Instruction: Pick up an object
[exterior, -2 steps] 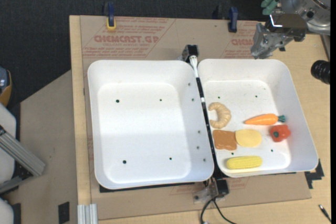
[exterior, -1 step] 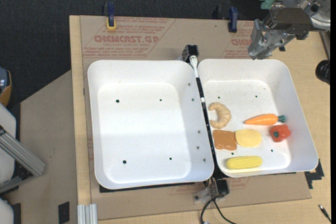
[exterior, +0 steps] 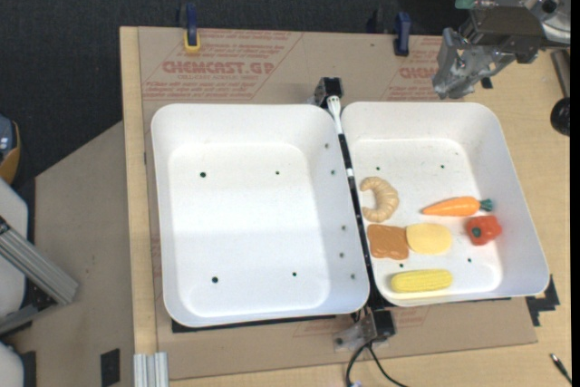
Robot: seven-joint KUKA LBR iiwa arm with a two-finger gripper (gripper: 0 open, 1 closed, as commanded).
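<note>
The right bin (exterior: 513, 160) holds several toy foods in its front half. A tan croissant (exterior: 379, 198) lies near the divider, and an orange carrot (exterior: 450, 207) lies to its right. A red tomato (exterior: 483, 229) sits near the right wall. A brown toast slice (exterior: 388, 242) touches a pale yellow round piece (exterior: 428, 238), with a yellow corn cob (exterior: 420, 281) in front of them. My gripper (exterior: 464, 79) hangs above the bench just beyond the right bin's far rim, open, with nothing between its fingers.
The left bin (exterior: 172, 195) stands beside the right one, joined along a black divider strip (exterior: 343, 160). Two clamps (exterior: 190, 24) (exterior: 401, 32) hold the brown board at its far edge. A cable (exterior: 362, 356) runs out at the front.
</note>
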